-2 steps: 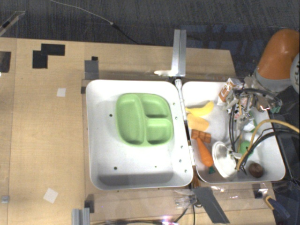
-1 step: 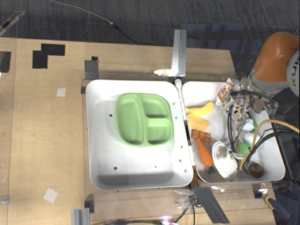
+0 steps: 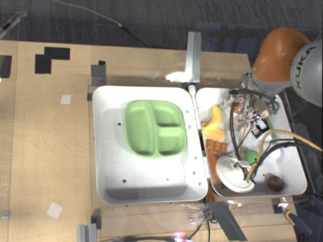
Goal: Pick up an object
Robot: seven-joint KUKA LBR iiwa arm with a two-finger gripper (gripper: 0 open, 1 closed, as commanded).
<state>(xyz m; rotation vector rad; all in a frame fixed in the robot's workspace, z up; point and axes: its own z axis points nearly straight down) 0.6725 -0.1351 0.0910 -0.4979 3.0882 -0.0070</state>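
Right white bin [image 3: 298, 183]: yellow banana [image 3: 216, 116], brown waffle block [image 3: 215, 146], white bowl [image 3: 233, 174], dark round lump [image 3: 275, 182]. Pincer [image 3: 248, 116] hangs over the bin's back end amid cables, can't tell its state. Left bin [image 3: 108, 150] holds a glossy green divided tray [image 3: 154, 127]; pale wood table [image 3: 45, 150], dark carpet [image 3: 126, 6] behind.

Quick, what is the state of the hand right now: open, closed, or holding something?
Hand: cannot be told. It hangs over the right bin, and cables and its own wrist hide it.

text: "KU", partly cut off | on: grey arm [image 3: 309, 77]
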